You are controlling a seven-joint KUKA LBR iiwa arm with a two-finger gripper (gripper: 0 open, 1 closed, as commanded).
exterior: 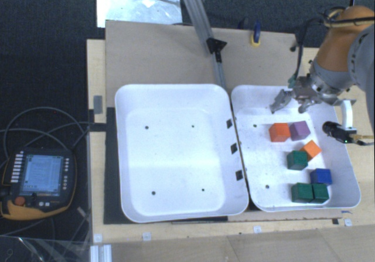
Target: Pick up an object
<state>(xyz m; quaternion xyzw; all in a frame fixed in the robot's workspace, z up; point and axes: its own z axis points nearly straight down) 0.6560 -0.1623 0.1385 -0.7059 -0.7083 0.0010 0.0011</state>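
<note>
Pincer (291, 105) spread, empty, arm (345, 44) cropped right

Grey arm (362, 58) with orange band, dark cable along it, metal-grey jaws at the wrist.

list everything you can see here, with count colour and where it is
bins: 2, white, side by side on the bench; left bin, right bin
orange blocks: 2, in the right bin; larger, smaller
purple block: 1, right bin, beside the larger orange block
green blocks: 2, right bin; one mid-bin, a wider one at the near edge
blue block: 1, right bin, just above the wider green block
teach pendant: 1, grey and orange, left of the bench
arm: 1, grey and orange, reaching in from the right
claw: 1, metal, open, over the far end of the right bin
</note>
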